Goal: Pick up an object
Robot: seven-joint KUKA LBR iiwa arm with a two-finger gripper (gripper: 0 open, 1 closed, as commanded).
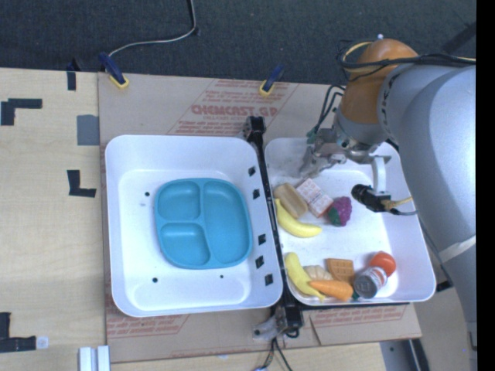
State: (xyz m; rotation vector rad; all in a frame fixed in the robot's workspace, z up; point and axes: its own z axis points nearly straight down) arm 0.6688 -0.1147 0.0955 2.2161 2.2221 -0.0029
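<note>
You've got glossy white plastic bins; smooth matt blue plastic divided plate; bare cardboard sheet under them.

I see a light blue divided plate in the white left bin, and in the white right bin two yellow bananas, a purple grape bunch at three o'clock, an orange carrot and a red-and-grey can.

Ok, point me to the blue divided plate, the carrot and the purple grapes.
blue divided plate (pixel 203 222): camera view, on the ridge between its compartments, left bin.
carrot (pixel 332 289): camera view, middle of its orange body, right bin's near edge.
purple grapes (pixel 341 210): camera view, centre of the bunch, right bin.
</note>
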